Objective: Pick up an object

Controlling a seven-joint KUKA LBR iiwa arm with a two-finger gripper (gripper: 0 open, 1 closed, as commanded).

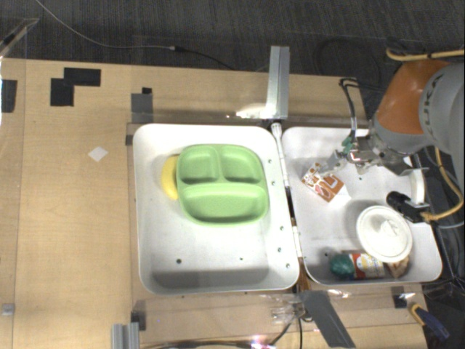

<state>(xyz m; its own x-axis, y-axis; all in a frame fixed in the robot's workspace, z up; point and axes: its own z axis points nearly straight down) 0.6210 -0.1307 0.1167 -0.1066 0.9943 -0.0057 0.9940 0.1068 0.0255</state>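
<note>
Reaching in from the right edge of the frame, with the arm [407, 104] bent over the right bin [312, 267] and the hand [352, 154] low over that bin's upper middle. Cannot tell whether wide or narrow: too small and too dark against the wrist hardware to read. Nothing visibly gripped, so no pick counted as made.

Lying nearest, just below and to the left of the hand: a small orange-and-white packet [323, 184], flat on the bin floor and apart from everything else. Looks like the likeliest target, though only by closeness. Sitting further down toward the lower right of the frame: a white round container [383, 233], and below it, against the bin's lower wall, a bottle [357, 265] on its side with a green end. Resting in the left bin [211, 267], centre of the frame: a green divided plate [221, 182] with a yellow object [169, 178] peeking out from under its left rim. All of these down on the bin floors, none lifted.

Judged early in the task: approach roughly made, grasp and lift both left to do. Needed next, by this reading: settling onto one item, closing on it, raising it clear of the bin. Thin, flat packet likely awkward to catch; rounder container or bottle perhaps easier but well apart from the hand.
</note>
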